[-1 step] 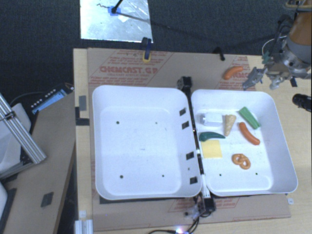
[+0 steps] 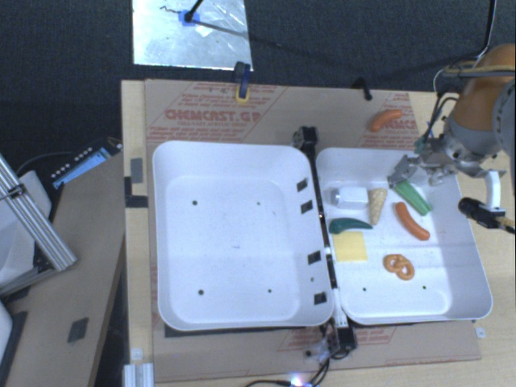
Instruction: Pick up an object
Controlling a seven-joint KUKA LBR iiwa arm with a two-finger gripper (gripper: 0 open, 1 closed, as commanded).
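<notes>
1. Gripper (image 2: 409,172): low over the right bin (image 2: 463,297), near its far right corner, just above the far end of the green stick (image 2: 414,198). Open or shut: cannot tell. Nothing seen held.
2. Likely target: green stick, lying flat and slanted by the bin's right edge. An orange sausage (image 2: 412,221) lies just beside it on the near side, a cone (image 2: 377,205) to its left.
3. Risk A, end grab: gripper sits nearer the stick's far tip than its middle. A close there prob. tips the stick or lets it swing out on the lift.
4. Risk B, squirt-out: the stick looks smooth and rounded. A close along its slant, not across it, could push it away instead of pinching it.
5. Risk C, double pick or nudge: the sausage is close enough that a wide approach may catch both, or shove the sausage toward the pretzel (image 2: 398,266).
6. Risk D, floor strike: the stick is low, so a deep descent could press into the bin floor; a shallow one closes on air.
7. Risk E, wall clash: arm enters over the right edge w/ a cable beside it; a drift outward may hit the rim.
8. Other stock near the bin's left edge: white block (image 2: 351,194), dark green piece (image 2: 349,226), yellow slab (image 2: 351,248). Well apart from the gripper, low risk.
</notes>
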